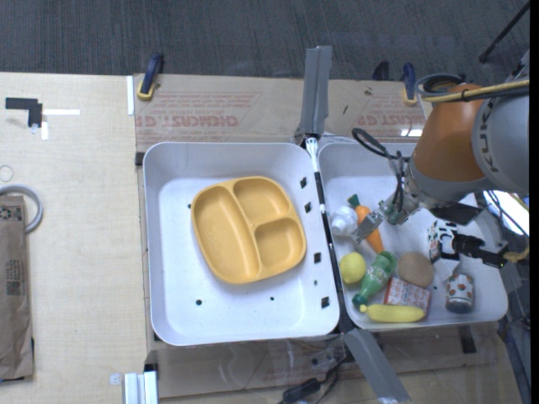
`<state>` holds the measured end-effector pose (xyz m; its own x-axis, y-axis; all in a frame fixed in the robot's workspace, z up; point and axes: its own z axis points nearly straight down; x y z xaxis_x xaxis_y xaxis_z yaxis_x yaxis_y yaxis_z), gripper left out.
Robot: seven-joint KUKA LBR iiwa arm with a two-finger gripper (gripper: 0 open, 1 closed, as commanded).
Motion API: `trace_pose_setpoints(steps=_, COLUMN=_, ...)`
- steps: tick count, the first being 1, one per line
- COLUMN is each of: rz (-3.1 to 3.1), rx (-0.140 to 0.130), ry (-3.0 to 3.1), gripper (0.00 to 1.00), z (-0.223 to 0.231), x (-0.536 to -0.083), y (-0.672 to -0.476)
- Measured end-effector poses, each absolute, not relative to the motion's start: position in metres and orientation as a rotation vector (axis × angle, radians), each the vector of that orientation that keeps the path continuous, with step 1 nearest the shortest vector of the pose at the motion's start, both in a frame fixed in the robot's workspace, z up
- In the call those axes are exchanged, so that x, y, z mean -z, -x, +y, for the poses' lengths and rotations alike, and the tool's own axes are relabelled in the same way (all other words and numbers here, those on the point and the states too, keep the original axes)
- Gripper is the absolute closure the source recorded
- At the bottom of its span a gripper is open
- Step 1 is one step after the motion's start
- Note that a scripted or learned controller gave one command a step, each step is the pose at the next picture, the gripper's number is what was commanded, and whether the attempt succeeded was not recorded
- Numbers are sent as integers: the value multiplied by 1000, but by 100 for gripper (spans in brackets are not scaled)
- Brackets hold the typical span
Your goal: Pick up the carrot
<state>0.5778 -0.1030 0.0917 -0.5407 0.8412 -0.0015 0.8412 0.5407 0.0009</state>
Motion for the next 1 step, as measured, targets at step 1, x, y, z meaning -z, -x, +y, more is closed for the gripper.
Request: trace_pose_setpoints(steps=1, rz=2752, rx=-2, ry=-1508, gripper=100, z=-103, x=-101, y=-578)
